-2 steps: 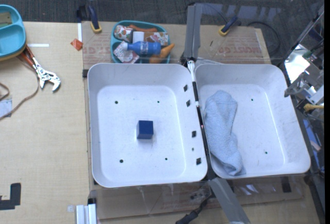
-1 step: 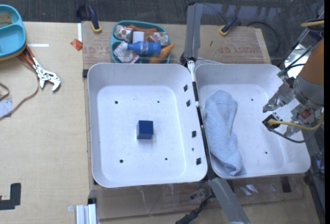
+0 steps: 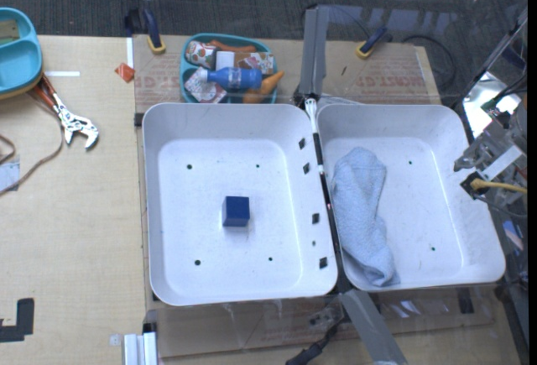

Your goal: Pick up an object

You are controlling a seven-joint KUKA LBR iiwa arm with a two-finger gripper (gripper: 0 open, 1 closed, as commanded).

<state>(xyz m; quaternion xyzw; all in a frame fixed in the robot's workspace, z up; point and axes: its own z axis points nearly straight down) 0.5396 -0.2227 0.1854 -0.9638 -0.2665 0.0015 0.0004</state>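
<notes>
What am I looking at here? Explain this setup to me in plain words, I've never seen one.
One camera looks down at a slant on a workbench. Two shallow white trays sit side by side: the left bin contains a small blue cube, the right bin a crumpled light blue towel. The robot arm's gripper comes in at the right edge, holding nothing that can be seen. Behind the bins stands a teal bowl of odds and ends; a wrench lies to the left.
</notes>
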